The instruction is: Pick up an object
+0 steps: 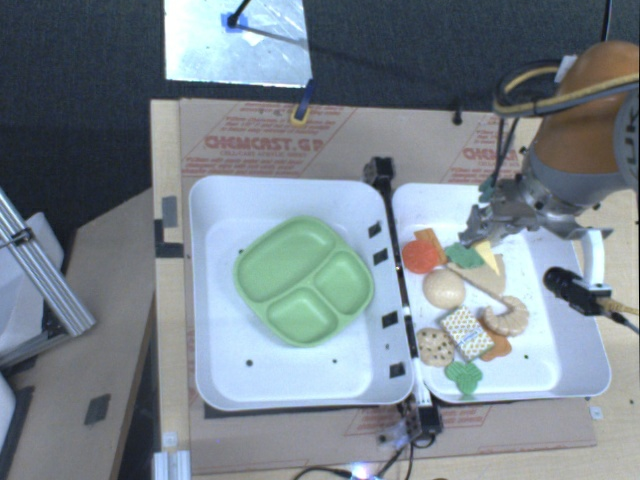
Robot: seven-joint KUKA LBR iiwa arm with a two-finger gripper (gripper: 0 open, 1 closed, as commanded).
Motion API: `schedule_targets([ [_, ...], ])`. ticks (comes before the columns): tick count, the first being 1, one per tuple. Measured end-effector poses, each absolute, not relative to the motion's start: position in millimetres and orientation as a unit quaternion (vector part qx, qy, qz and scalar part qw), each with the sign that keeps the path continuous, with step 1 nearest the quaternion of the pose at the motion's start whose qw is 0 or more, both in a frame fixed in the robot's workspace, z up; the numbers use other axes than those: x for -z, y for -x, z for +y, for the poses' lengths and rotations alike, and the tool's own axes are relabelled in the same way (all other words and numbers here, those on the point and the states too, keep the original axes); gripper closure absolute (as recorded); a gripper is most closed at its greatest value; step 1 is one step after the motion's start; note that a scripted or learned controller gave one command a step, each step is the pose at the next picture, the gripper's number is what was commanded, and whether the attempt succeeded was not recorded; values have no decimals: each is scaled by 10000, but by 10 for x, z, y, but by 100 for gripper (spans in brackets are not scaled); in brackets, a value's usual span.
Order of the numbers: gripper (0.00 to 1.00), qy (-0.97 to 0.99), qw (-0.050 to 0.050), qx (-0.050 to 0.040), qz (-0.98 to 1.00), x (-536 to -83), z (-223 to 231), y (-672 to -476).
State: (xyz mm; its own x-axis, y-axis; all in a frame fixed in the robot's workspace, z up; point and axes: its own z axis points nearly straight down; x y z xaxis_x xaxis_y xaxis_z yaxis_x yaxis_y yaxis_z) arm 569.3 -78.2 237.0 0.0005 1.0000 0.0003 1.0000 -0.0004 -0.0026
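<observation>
Over on the left edge of the frame there's a bit of aluminium framing (35, 273) poking in, sitting off the bench. Up top, left of centre, a shiny foil-looking sheet (237, 26) lies on the dark backdrop.

Next comes the left bin (215, 218), and in the middle of it is a green divided plate (303, 280) with three compartments, sitting a bit skewed.

Right of the divider is the right bin (580, 358), and that's where all the little toy food is piled, mostly in its left half. There's a red tomato-ish piece (422, 257) near the upper left of the pile with an orange piece just above it, a pale egg-shaped thing (444, 289) under that, a chocolate chip cookie (434, 346) at the lower left, a checkered cracker (466, 332) just beside it, a shrimp-looking curl (506, 317) to the right, and a small green leafy bit (463, 376) at the bottom.

The gripper (482, 234) is down over the upper part of that pile, right by a green piece (464, 257) and a yellow wedge (489, 259). Honestly can't tell how it's set or whether it has anything. The grey and orange arm (585, 118) comes in from the upper right.
</observation>
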Motion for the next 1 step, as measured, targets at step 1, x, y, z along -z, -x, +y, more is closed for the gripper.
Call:
schedule_targets([
  [1,100,7071,11,-8,-7072,-2132,-732,-5348],
])
